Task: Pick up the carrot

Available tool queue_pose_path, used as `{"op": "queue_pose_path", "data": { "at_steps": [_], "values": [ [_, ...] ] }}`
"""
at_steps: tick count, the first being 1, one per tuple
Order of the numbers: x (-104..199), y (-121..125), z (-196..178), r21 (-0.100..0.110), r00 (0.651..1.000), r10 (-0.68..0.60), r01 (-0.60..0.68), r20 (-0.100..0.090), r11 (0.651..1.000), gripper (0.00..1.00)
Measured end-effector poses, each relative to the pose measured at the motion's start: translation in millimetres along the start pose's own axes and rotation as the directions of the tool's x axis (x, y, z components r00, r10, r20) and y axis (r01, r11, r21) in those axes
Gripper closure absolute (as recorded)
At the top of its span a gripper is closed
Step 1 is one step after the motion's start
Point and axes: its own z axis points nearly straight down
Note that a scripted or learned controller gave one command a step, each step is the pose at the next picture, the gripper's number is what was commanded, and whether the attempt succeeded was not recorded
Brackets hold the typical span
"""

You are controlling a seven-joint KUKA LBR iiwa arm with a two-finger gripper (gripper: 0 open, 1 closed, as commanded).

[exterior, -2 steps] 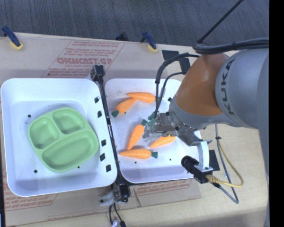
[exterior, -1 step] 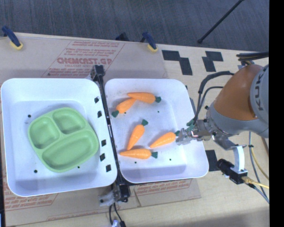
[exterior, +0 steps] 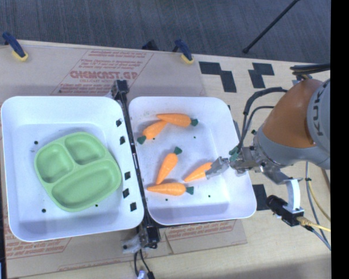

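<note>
— Where is the gripper [exterior: 219, 166]?

— Low inside the right bin [exterior: 235, 205], near its right wall, reaching in from the right. Its tip touches the right end of one carrot [exterior: 198, 172], which lies slanted on the bin floor.

— Is it gripping that carrot?

— I cannot tell; the fingers are too small and blurred to read.

— What else lies there?

— Four more carrots: one [exterior: 167, 165] just left, upright and tilted; one [exterior: 167, 189] lying flat below; two [exterior: 175, 120] [exterior: 153, 131] near the bin's top. The left bin [exterior: 11, 156] holds a green divided plate [exterior: 78, 170]. Both bins sit on cardboard [exterior: 104, 68] on the surface.
</note>
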Motion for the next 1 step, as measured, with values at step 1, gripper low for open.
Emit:
{"op": "queue_pose_path", "data": {
  "at_steps": [1],
  "values": [
    [23.9,52.2,85.4,0.0,1.0,-0.002,0.002,0.0,1.0,0.0]
  ]
}}
